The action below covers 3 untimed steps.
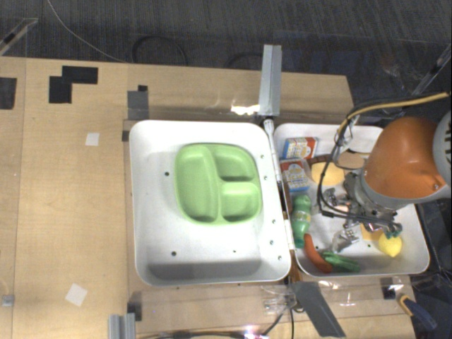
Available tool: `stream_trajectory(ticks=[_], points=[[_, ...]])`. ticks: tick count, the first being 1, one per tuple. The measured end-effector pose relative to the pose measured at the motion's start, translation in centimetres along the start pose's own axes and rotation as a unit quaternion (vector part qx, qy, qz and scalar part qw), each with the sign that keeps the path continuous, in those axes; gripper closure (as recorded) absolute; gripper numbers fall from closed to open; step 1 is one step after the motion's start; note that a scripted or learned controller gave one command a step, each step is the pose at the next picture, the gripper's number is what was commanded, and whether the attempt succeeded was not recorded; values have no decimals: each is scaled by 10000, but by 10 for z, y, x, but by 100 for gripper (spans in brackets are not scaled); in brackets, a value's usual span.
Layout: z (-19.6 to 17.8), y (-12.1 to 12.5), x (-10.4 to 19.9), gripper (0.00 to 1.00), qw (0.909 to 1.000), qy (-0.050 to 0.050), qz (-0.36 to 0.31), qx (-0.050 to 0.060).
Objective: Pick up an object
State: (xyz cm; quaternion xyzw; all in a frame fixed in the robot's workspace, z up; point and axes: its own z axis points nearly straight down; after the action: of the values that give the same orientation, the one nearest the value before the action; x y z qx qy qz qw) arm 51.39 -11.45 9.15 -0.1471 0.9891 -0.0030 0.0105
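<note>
My gripper hangs low in the right bin, under the arm's orange band. Just below it lie a green pod-shaped object and a red-orange chili-like object. A yellow lemon-like object sits to the gripper's right, partly hidden by the wrist. A green bottle lies to its left along the bin's wall. Nothing shows in the gripper's grasp.
At the back of the right bin are a small printed box, a blue and white carton and a yellow flat piece. The left bin holds a green divided plate. Cables loop above the wrist.
</note>
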Motion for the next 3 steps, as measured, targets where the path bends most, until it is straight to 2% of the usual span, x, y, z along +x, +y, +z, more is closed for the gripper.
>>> stream_trajectory(ticks=[1, 2, 3], points=[[2, -35, -102, 0, 9993, 36, 382, -26], [2, 9, -49, 0, 9982, 27, 605, -19], [1, 8, -26, 0, 9957, -5, 926, -11]])
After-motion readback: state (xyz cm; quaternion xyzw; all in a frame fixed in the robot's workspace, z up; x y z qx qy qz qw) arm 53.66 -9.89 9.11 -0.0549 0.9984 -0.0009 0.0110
